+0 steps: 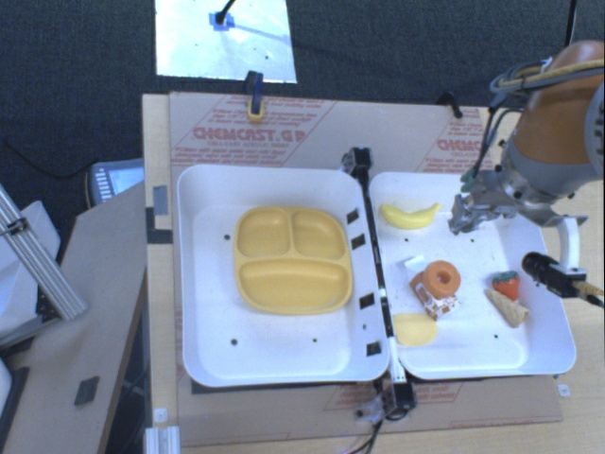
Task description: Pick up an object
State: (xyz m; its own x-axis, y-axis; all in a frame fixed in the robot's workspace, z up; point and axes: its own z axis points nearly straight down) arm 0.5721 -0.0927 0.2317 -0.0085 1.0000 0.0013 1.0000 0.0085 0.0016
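In the right bin (544, 353) lie a yellow banana (409, 217), an orange ring on a small brown-and-white block (438, 284), a pale yellow flat piece (414, 329), and a red strawberry beside a tan wedge (508, 296). My gripper (465, 218) hovers over the bin's back part, just right of the banana's tip. Nothing shows between its fingers.
The left bin (203, 343) holds a yellow divided plate (288, 258). A black divider with clips (369, 253) runs between the bins. A black tool tip (548, 272) juts over the right bin's right side. The cardboard sheet (312, 126) lies under both bins.
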